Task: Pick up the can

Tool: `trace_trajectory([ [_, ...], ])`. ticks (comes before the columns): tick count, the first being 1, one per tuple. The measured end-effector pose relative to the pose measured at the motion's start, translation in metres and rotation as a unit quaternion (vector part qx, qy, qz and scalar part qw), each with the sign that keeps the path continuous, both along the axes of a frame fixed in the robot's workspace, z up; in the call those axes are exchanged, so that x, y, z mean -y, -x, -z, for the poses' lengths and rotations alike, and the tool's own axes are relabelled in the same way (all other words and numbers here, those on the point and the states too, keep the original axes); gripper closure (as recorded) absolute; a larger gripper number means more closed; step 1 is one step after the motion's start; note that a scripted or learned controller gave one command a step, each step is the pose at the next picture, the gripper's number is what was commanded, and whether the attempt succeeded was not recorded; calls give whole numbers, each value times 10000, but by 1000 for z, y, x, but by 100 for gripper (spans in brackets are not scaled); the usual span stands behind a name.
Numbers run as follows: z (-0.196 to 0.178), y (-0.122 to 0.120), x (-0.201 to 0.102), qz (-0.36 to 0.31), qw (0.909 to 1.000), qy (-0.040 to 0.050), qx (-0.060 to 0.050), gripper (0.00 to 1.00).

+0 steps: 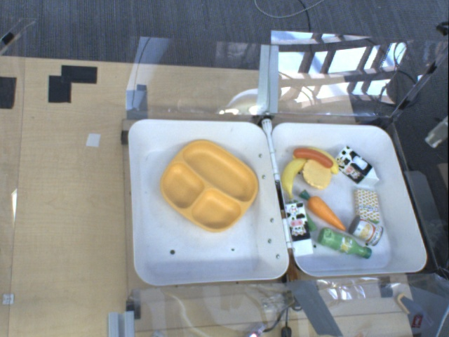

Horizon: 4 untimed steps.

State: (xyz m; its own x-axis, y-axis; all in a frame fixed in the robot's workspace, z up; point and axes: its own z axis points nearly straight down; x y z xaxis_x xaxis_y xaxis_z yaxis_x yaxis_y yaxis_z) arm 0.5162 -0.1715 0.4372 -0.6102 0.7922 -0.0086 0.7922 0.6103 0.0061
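The can [367, 231] is small, with a silver top and a brown label. It lies on its side near the front right of the right bin [400, 181]. A green bottle [344, 242] lies just left of it and a patterned box [367, 205] sits directly behind it.
The right bin also holds a banana [291, 176], a sausage [314, 156], a yellow round piece [317, 177], a carrot [326, 213] and two cow-print cartons [353, 164] [297, 222]. The left bin [151, 258] holds a yellow divided plate [208, 184]. Clear panels stand behind the bins.
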Motion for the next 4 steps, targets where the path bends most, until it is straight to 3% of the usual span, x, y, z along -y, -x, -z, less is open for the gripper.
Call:
trace_trajectory([
  [1,0,0,0,1,10000,0,1,0],
  [2,-14,-2,-1,-20,10000,15,53,100],
  [3,-13,-2,-1,-19,10000,15,52,0],
  [4,-1,28,19,-3583,9336,42,-4,0],
])
